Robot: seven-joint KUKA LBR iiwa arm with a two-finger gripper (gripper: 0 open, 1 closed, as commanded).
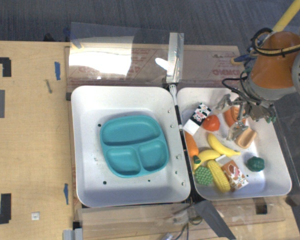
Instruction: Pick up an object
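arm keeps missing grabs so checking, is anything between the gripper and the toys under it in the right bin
Nothing visible does. The gripper hangs low over the right bin, right at the hot dog bun and banana.

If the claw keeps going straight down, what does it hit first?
Most likely the tan bread-like piece just below the claw in the right bin, though depth is hard to judge from this slanted view.

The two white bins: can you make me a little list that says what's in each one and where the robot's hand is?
left bin: a teal plate with three sections
right bin: toy food in a pile
toys I can name: banana, corn cob, tomato, broccoli, cow-print carton
gripper: low over the right bin's far side, above the toys
holding anything: can't tell
bench: light wood
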